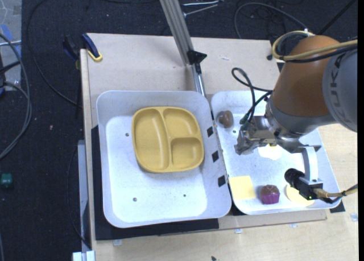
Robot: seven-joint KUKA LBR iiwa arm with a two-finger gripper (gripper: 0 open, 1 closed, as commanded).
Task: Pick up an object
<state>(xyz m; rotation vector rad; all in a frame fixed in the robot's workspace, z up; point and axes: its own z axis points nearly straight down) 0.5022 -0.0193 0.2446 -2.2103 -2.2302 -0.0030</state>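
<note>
My gripper (244,145) hangs low over the middle of the right bin (227,102), under the grey and orange arm; its fingers are too small and shadowed to read. A brown rounded object (226,119) lies near the bin's upper left, just above and left of the gripper. A flat yellow square (241,187) and a purple lump (269,194) rest along the bin's front. A pale yellow round piece (297,195) sits at the front right, partly behind a black clamp. A white object (272,152) lies right beside the gripper, partly hidden by the arm.
The left bin (114,197) holds a yellow divided plate (168,139). A slanted metal pole (176,18) runs down to the gap between the bins. Black cables (244,78) loop over the right bin's back edge. The bench edge lies just in front of both bins.
</note>
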